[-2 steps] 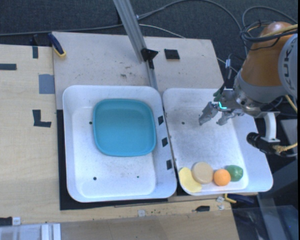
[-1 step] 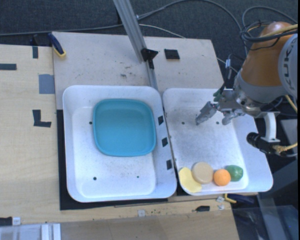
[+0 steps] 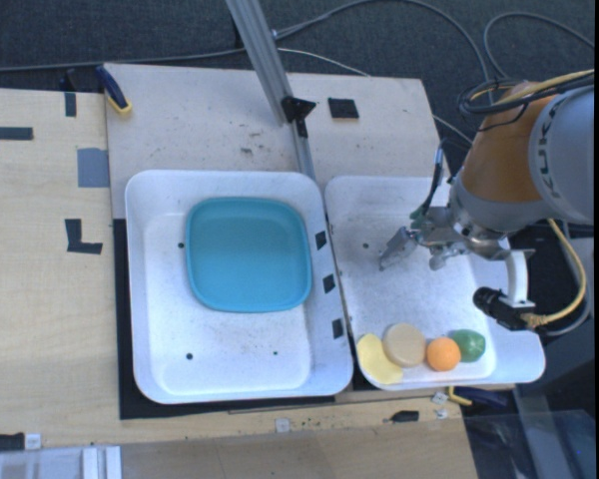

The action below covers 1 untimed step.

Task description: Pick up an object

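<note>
A pale wooden bench (image 3: 40, 297) fills the left and lower part of the frame, marked with dark tape patches, and a lighter speckled board lies across its upper centre. On it sit two shallow white plastic bins side by side. The left bin (image 3: 160, 367) takes up the centre of the frame, and the right bin (image 3: 364, 208) lies just beside it, touching along their shared edge in the centre right.

The grey arm with an orange band (image 3: 519, 158) reaches in from the right edge, in the upper right of the frame, with cables looping around it. A slanted grey metal rail (image 3: 265, 48) runs from the top centre down to the gap between the bins.

A square turquoise plastic plate with rounded corners (image 3: 248, 253) lies flat in the left bin, toward its upper middle.

The two-finger metal gripper (image 3: 394, 252) hangs over the middle of the right bin, pointing toward the left of the frame. Its jaws look slightly spread with nothing between them.

Four small items crowd the lower edge of the right bin, well apart from the gripper. From left to right they are a flat yellow piece (image 3: 376, 360), a round beige disc (image 3: 404, 344) resting partly on it, an orange ball (image 3: 442, 354) touching the disc, and a green rounded object (image 3: 469, 343) just beside the ball.
</note>
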### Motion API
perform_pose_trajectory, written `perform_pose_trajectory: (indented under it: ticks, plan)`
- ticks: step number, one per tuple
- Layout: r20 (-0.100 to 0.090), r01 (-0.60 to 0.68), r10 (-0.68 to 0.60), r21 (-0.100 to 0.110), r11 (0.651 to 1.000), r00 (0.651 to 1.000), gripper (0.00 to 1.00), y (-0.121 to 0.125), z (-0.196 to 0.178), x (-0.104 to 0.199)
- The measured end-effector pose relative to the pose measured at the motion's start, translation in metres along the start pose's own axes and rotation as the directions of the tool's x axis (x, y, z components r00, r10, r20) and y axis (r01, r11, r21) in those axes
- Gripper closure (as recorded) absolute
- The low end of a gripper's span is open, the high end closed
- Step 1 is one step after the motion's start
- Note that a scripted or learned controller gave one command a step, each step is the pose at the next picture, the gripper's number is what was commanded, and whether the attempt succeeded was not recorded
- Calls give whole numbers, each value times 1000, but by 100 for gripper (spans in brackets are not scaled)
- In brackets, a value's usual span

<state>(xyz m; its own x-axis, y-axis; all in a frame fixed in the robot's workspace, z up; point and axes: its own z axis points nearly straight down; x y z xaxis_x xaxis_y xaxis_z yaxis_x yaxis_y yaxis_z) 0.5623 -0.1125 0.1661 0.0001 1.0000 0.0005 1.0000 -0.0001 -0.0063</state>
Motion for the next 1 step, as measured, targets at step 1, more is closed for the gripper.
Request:
perform_pose_trajectory:
  ticks: [1]
  plan:
    - [0, 1, -1, 0, 1000, 1000, 0, 3, 63, 1]
